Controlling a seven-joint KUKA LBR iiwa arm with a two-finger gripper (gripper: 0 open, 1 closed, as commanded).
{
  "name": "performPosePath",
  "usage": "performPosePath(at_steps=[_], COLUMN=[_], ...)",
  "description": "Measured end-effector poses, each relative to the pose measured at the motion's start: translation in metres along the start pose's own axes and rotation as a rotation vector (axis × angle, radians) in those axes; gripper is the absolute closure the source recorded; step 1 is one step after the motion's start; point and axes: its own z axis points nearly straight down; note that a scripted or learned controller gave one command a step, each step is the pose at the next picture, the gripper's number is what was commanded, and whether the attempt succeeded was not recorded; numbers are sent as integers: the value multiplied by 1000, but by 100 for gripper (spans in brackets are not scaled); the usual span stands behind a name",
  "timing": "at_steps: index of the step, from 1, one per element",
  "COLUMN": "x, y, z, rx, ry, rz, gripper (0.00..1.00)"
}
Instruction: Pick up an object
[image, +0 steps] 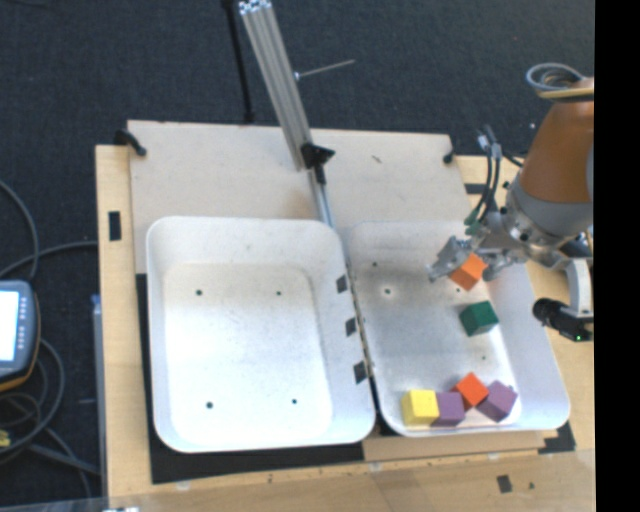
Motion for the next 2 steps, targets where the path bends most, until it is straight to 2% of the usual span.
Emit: performPosePath(at_steps=[1, 2], x=[-57, -65], y=[-19, 19], z=[110, 112], rx=[-11, -25], ry=[-6, -13], rz=[1, -2], gripper=[0, 0])
